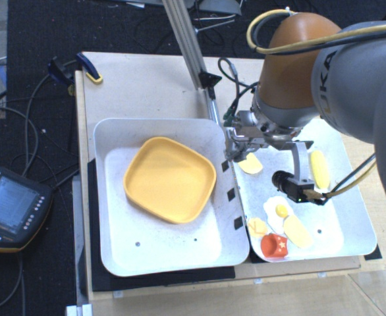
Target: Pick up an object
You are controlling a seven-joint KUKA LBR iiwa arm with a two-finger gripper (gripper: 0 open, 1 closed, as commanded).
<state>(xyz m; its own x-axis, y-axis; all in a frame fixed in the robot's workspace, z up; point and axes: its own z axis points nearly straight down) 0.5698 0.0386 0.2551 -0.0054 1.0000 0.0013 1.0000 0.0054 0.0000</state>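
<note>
Along the wall where the two bins meet, toward the bench's far edge, you have the gripper (235,149) set down low. It hangs from the grey arm (351,78), which reaches across the right-hand bin (354,239). You cannot tell from this slant whether the gripper is spread or pressed together, because the wrist body covers it, and you see nothing pinched in it.

Just beside it, close to that bin's inner wall, lies a pale yellow wedge (250,165). I judge this the likeliest target simply because it is nearest. It lies apart from the other pieces, which favours a clean pick, though the wall leaves little room on that side.

The rest of the toy food is scattered loosely:
- A yellow corn cob (319,168) lies toward the bin's right wall.
- A fried egg (276,209) lies mid-bin.
- A yellow slice (297,232) touches the egg.
- A small yellow piece (257,226) and a red piece (274,245) crowd the bin's near edge.

A grab in that cluster would probably jostle its neighbours.

The left-hand bin (114,242) holds a yellow plate (170,180). It is broad and shallow, so you could likely take it only by the rim. The pick is not yet done.
</note>
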